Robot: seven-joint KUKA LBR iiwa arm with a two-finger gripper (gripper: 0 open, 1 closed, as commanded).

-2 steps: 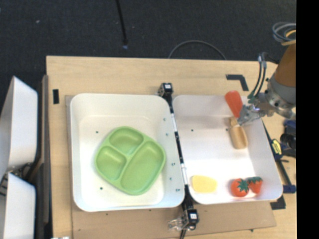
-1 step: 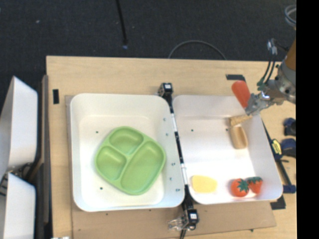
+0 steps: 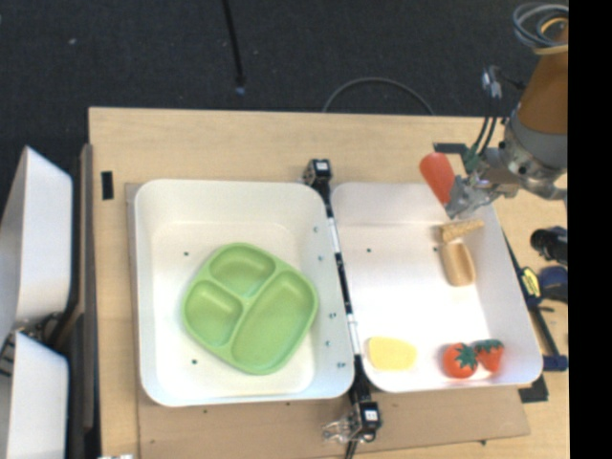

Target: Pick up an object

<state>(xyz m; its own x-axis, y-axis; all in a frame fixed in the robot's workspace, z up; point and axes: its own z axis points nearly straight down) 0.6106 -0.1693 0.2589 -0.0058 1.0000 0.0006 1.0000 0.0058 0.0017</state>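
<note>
The tool [image 3: 470, 197] sits just above the tan bread-like stick [image 3: 457, 254], which points away from it; I cannot tell its grip.

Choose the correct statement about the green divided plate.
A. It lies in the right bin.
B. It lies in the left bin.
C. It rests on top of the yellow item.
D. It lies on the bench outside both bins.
B: the green divided plate lies flat inside the left bin, apart from the items in the right bin.
</note>
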